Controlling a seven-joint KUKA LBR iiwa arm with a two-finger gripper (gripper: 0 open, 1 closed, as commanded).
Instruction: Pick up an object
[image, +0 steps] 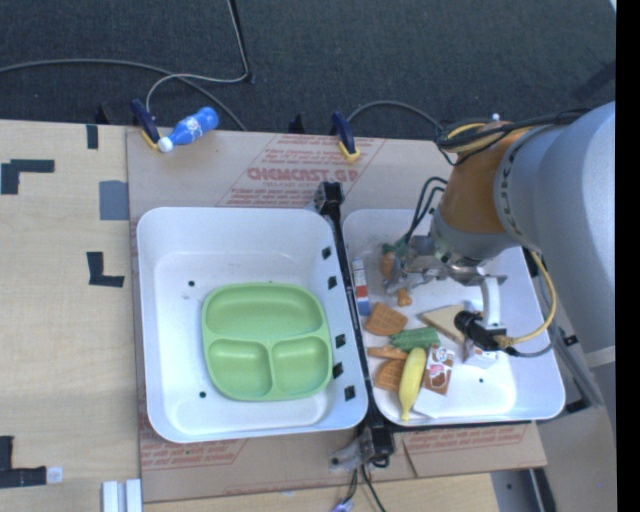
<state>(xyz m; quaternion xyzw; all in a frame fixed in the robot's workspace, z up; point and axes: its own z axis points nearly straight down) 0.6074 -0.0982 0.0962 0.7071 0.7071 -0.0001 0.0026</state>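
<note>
Pale wooden desk (60, 300) under a brown cardboard sheet carries my two shallow white plastic bins; the left bin (160, 300) holds a smooth green three-compartment plastic tray (266, 340), and the right bin (530, 390) holds a jumble of toy food. My gripper (405, 275) sits low over that pile's upper edge, near a tan cracker-like piece (385, 321), but I cannot tell how it is set. Nothing looks lifted yet: the glossy yellow banana (412, 380) lies flat, so the pick remains to do.

arm (570, 180): grey casing | orange wrist band (470, 190) | yellow cable (547, 300)
</note>
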